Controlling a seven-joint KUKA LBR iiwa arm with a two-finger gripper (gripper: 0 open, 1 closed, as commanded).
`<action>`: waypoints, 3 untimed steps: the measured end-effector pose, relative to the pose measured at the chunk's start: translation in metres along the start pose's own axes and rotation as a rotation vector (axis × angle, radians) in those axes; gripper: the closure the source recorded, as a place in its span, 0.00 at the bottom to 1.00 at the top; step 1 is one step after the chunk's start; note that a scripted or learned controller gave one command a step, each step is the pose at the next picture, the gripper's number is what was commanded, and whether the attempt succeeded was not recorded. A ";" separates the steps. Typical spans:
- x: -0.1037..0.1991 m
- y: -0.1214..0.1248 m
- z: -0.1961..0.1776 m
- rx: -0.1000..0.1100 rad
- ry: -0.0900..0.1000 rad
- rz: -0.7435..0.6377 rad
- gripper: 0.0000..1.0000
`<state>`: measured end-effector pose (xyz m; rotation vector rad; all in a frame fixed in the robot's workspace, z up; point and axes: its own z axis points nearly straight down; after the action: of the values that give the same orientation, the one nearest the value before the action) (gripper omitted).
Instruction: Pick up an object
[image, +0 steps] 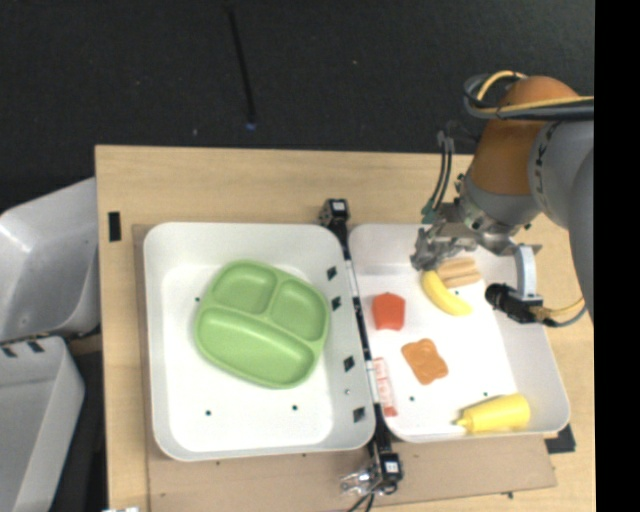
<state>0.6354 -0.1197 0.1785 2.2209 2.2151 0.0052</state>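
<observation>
Nearest the cam sat a yellow plastic squeeze bottle (494, 413), lying on its side in the front corner of the right white bin (500, 350). Just behind it, more central, lay an orange flat gummy-like piece (424, 360), and behind that a red plastic block (389, 311) near the divider. Left white bin (170, 400) held a green three-compartment plastic plate (263, 322), roughly centred.

At the back of the right bin lay a yellow plastic banana (444, 293), with a tan cylindrical roll-shaped piece (459, 271) touching or just beside its upper end. Gripper (437, 252) was low over that pair, arm coming in from the right w/ the orange band above. Claw state: couldn't tell how wide it stood, and nothing was visibly between it, so no grasp to claim.

Likely target, judging by position: banana or tan roll. To do the step well: pick one, not both, since they crowd each other and a straddling close would prob. squeeze one out. Centre over the banana's mid-body, align across its narrow width, descend straight, close fully before lifting. Back bin wall was near, so approach angle needed care.
</observation>
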 end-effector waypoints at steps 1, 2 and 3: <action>-0.001 0.001 -0.040 0.000 0.000 -0.004 1.00; 0.061 -0.001 -0.046 0.005 0.003 -0.009 1.00; 0.119 -0.008 -0.059 0.004 0.003 -0.010 1.00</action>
<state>0.6279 -0.0009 0.2377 2.2130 2.2301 0.0044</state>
